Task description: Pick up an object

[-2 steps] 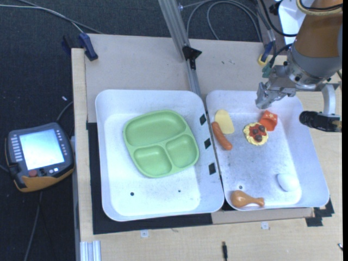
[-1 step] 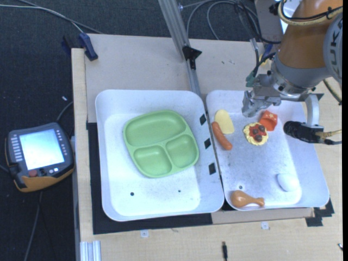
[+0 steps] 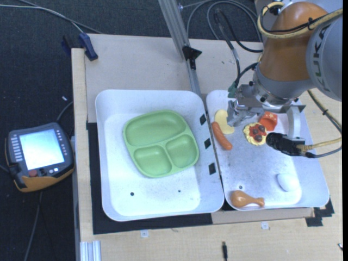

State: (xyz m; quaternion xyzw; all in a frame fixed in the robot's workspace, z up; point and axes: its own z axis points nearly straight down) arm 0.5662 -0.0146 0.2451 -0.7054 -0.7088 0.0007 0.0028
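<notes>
My gripper (image 3: 237, 115) hangs low over the upper left part of the right bin (image 3: 255, 167), its fingers pointing down beside a pale yellow piece (image 3: 221, 118). Whether the jaws stand apart or together cannot be made out. An orange carrot-like stick (image 3: 221, 136) lies just below the yellow piece along the bin's left wall. A yellow and red toy food (image 3: 254, 133) and a red piece (image 3: 269, 120) sit right of the gripper. A white egg shape (image 3: 286, 182) and an orange drumstick (image 3: 246, 200) lie near the bin's front.
The left bin (image 3: 114, 194) holds a green divided plate (image 3: 161, 143). A black cable fitting (image 3: 285, 144) on the arm reaches over the right bin. A teach pendant (image 3: 38, 155) lies on the floor at the left. A metal post (image 3: 176, 31) rises behind the bins.
</notes>
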